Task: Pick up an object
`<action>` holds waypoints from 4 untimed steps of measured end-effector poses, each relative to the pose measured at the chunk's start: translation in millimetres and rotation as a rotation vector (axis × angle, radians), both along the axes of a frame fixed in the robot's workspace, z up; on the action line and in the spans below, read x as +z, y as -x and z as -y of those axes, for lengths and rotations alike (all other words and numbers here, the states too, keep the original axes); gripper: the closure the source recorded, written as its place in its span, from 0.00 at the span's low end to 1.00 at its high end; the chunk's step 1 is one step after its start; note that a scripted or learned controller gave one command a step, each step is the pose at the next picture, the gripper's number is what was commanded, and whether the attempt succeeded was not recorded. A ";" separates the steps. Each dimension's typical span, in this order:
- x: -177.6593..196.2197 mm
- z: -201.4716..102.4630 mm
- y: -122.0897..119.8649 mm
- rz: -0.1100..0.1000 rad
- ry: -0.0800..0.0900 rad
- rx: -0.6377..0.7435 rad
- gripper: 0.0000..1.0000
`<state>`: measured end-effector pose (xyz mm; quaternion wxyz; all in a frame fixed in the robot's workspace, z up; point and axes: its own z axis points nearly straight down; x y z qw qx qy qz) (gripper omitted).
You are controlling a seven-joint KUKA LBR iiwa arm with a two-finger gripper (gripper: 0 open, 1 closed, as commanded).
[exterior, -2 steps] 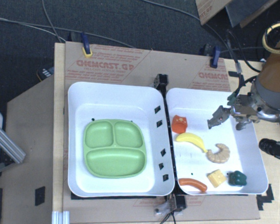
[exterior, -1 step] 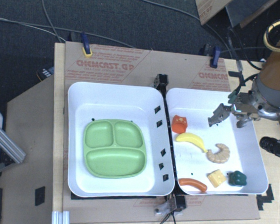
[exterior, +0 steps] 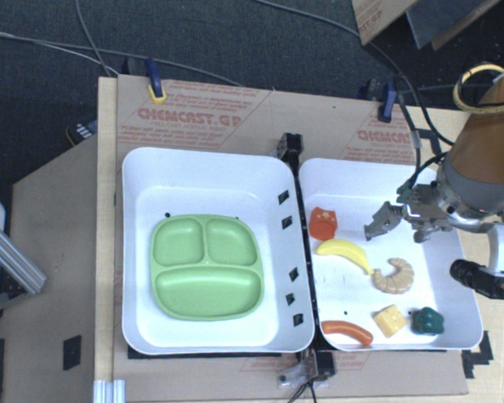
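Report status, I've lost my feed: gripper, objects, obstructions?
Two-finger gripper open, above right white bin, holding nothing. Tan croissant-shaped toy and yellow banana lie just below it. Nothing in the way.

Glossy plastic bins [exterior: 139, 232]; matt green tray [exterior: 205, 266]; cardboard base [exterior: 111, 145].

arm [exterior: 493, 134]: cut off by right edge, hiding the right bin's [exterior: 356, 173] far right corner. cardboard box [exterior: 400, 11]: cropped at the top edge.
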<state>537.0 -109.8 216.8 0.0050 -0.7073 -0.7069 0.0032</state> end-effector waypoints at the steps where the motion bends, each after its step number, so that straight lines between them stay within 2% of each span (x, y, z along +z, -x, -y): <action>1: -47.9 -6.6 -3.3 0.000 -0.001 0.001 0.00; 2: -98.4 -1.0 -8.3 0.000 -0.001 0.001 0.00; 3: -87.0 -1.0 -9.9 0.003 -0.001 0.001 1.00; 4: -39.6 -11.2 -11.7 0.012 0.002 0.003 1.00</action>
